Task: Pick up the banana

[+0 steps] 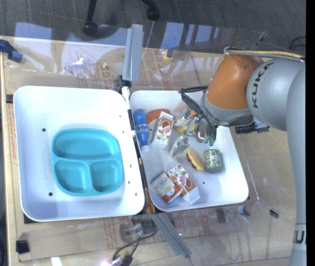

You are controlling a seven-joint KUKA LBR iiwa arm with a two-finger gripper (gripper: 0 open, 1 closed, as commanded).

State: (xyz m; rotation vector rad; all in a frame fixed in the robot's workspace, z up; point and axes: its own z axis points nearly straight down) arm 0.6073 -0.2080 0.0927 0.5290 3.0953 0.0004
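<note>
1. two white bins sit side by side on the bench: the left bin (30,148) and the right bin (232,182), touching along their inner walls.
2. the left bin holds one thing, a blue divided tray (86,160) with three compartments, lying near the middle; bare white floor rings it on every side.
3. the right bin holds the clutter: one banana (195,159), one small can (213,160), one blue bottle (140,127), one upright juice carton (163,128), and a pair of snack cartons (174,185) lying together near the front wall.
4. the banana lies in the middle of the right bin, short and yellow with a brown patch, its right side touching or just beside the can, its upper end under the tool.
5. one gripper (200,131) hangs over the upper middle of the right bin, just above the banana; its metal parts blur into the items below, so i cannot tell how far apart it stands, and nothing can be seen caught in it.
6. the arm (273,93), grey with an orange band, comes in over the right bin's far right corner.
7. open room: the right bin's front right floor is bare; the bottle lies tight along the left wall; the cartons crowd the front left.
</note>
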